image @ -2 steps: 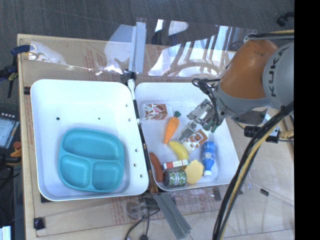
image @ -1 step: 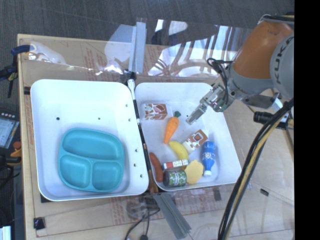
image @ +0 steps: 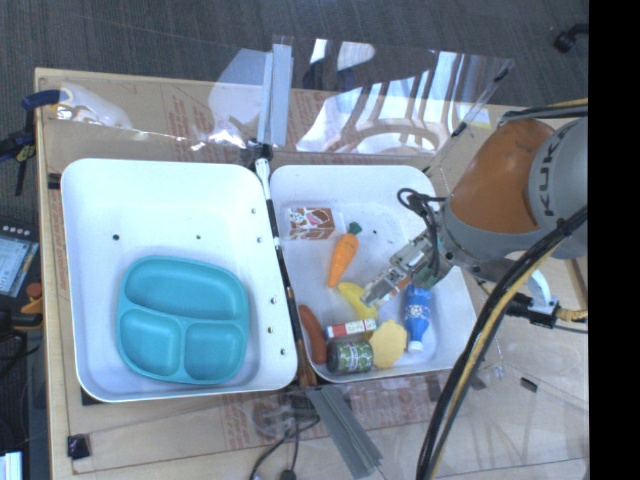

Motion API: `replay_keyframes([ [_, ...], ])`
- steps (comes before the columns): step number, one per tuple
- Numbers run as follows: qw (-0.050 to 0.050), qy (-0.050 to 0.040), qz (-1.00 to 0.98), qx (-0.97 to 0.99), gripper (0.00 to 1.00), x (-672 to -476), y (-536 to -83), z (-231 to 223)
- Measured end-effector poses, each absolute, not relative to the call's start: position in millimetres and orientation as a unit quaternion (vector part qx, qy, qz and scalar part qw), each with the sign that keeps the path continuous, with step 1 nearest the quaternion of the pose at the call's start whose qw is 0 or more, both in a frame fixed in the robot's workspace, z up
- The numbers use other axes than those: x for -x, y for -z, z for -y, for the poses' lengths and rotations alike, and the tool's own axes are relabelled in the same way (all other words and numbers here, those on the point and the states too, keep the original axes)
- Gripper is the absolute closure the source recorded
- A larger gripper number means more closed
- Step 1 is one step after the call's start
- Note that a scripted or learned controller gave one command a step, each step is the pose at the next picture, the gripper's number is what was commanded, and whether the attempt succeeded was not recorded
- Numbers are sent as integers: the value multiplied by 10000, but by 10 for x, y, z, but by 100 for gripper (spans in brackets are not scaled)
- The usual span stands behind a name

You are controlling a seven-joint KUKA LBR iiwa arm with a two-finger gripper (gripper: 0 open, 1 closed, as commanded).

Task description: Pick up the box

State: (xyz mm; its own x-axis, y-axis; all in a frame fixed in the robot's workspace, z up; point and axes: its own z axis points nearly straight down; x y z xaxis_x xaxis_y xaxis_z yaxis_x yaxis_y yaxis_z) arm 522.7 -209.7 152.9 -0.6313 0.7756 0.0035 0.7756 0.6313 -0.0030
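Observation:
The box (image: 310, 221), a small brown and white carton, lies flat in the far left corner of the right bin (image: 372, 193). My gripper (image: 385, 286) hangs low over the middle of that bin, right of and nearer than the box. It is just above a yellow banana-shaped toy (image: 354, 297) and beside a blue and white bottle (image: 418, 316). An orange carrot (image: 343, 256) lies between the gripper and the box. Nothing is visibly held.
Along the right bin's near edge lie a brown sausage (image: 311, 333), a small red and white packet (image: 352, 328), a green can (image: 350, 356) and a yellow lemon (image: 389, 343). The left bin (image: 150, 193) holds a teal divided tray (image: 183, 319).

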Motion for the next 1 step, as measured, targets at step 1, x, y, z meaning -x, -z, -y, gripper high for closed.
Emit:
replay_keyframes([
  [1,1,-3,8946,4469,0,-6188,-1640,1943],
])
